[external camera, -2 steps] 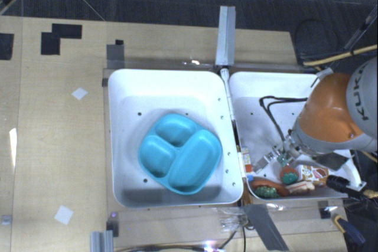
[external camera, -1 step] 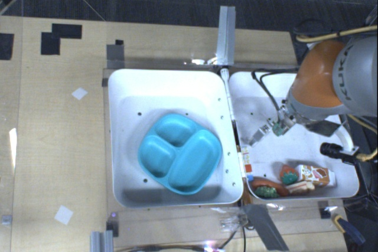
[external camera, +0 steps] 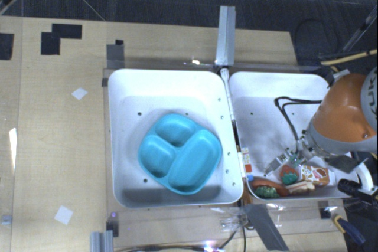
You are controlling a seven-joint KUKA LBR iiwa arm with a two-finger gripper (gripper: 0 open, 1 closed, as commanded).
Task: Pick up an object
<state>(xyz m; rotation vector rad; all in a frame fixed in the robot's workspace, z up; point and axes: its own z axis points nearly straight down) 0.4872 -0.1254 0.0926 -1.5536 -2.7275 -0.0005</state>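
Overhead slanted view of the bench. Two shallow white plastic bins sat side by side on a pale wooden bench top (external camera: 53,144), split by a central divider. The left white bin (external camera: 127,97) held a turquoise three-compartment plastic dish (external camera: 180,153), lying flat near the bin's middle with its openings facing up. The dish's longest compartment ran diagonally, from the near side of the bin up toward the divider; two smaller compartments lay on its far-left flank.

The right white bin (external camera: 260,97) contained a cluster of small items packed against its near wall. In this cluster were a small round orange-red object with a green top (external camera: 289,176), a dark green lumpy piece (external camera: 264,190), a brown elongated piece (external camera: 298,187) whose long axis ran roughly parallel to the near wall, and a white printed packet (external camera: 316,174). What each item was could not be determined.

The grey arm with its orange band (external camera: 342,112) entered from the right side of this bin, and a black cable (external camera: 289,112) looped across the bin floor beside it. The two-finger gripper (external camera: 289,160) pointed down, directly above and just beside the round orange-red object. Whether its jaws were apart or together could not be determined, and no item was visibly between them. An upright grey metal post (external camera: 225,32) stood at the far end of the divider.
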